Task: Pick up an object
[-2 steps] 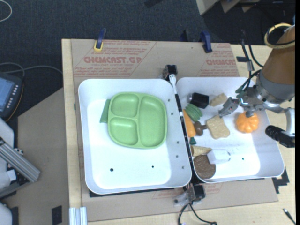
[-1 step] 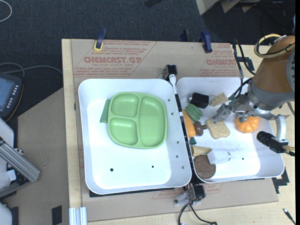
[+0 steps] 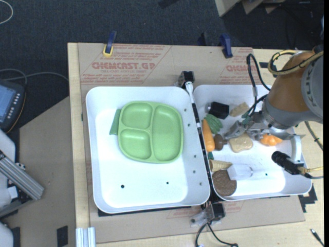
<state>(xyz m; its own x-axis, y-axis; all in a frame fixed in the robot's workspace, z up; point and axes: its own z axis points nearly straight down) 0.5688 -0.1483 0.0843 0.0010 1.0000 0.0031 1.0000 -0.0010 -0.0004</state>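
The right bin (image 3: 288, 189) holds several small objects. My gripper (image 3: 238, 129) is low over its middle, reaching in from the right. A pale bread-like piece (image 3: 240, 145) lies just below it. A small brown object (image 3: 218, 141) sits at its left, beside an orange carrot (image 3: 207, 136) along the bin's left wall. A green leafy item (image 3: 214, 123), a black block (image 3: 219, 108) and a tan piece (image 3: 239, 109) lie toward the back. No object shows between the fingers.
An orange item (image 3: 271, 138) lies right of the gripper, partly under the arm. A round brown cookie (image 3: 224, 181), a cone-like piece (image 3: 220, 165) and a white item (image 3: 241, 172) sit at the front. The left bin (image 3: 103, 153) holds a green divided plate (image 3: 151, 131).
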